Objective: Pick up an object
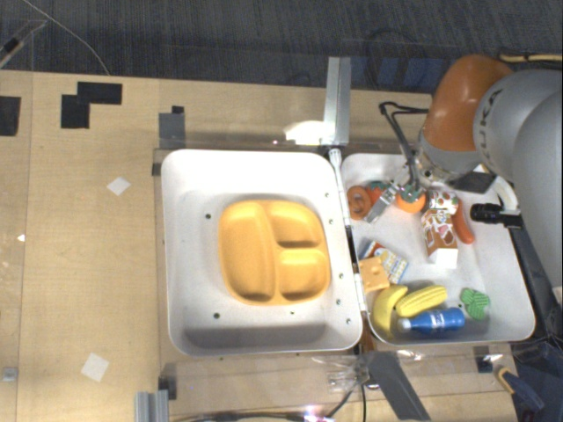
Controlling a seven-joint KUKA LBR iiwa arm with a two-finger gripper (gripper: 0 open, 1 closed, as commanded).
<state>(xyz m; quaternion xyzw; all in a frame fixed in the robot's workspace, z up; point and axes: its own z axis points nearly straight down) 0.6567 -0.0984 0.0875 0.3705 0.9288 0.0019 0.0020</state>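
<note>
**A:** What is the big picture here?

**B:** You have a wide surface (88, 262) with two white bins side by side. They are shallow with low walls, likely so toys stay in and you can reach from above. The arm (519, 121) comes in from the right and bends down over the back of the right bin (501, 280).

**A:** What is in the left bin (189, 323)?

**B:** One yellow tray (268, 251), flat in the middle. It is wide and low, so it looks hard to pinch.

**A:** And the right bin?

**B:** Lots of small toys. At the front, a banana (387, 306) and a blue bottle (435, 323) lie touching, with a green toy (476, 301) just beside them. A box (438, 229) lies in the middle. They are packed close, so a grab there could bump a neighbor.

**A:** Where is the tool (406, 181)?

**B:** It hangs at the back of the right bin, pointing down. That spot has a bit more room around each toy, which I think is why you aim there.

**A:** What is it going for?

**B:** My guess is the small orange toy (410, 202). It lies right under the tool, touching it or nearly so. The box is just beside it, toward the front.

**A:** Is the tool spread or pressed together? Does it hold the toy?

**B:** You cannot tell. The tip is too small and dark against the toy. Nothing looks lifted, so I would count the pick as not done yet.
</note>
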